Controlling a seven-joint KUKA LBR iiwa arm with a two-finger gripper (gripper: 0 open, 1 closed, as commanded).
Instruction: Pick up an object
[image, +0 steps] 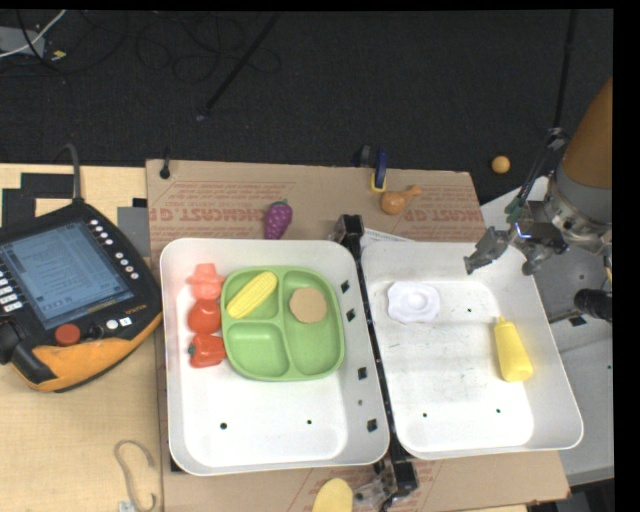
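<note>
My gripper (510, 252) hangs over the far right edge of the right bin (470, 400), open, with nothing between its dark fingers (484, 251). Below it in that bin lie a white round object (413, 301) near the back and a yellow oblong object (512, 349) at the right side. The left bin (260, 420) holds a green divided plate (270, 350) bearing a yellow corn cob (249, 293) and a brown disc (308, 305). Beside the plate's left edge sit red and orange toys (204, 315).
Outside the bins, on the cardboard behind, lie a purple grape bunch (278, 217) and an orange pear-shaped toy (398, 199). A small orange ball (500, 164) sits farther back. A teach pendant (70, 290) rests at the left. A yellow object (333, 494) lies at the front edge.
</note>
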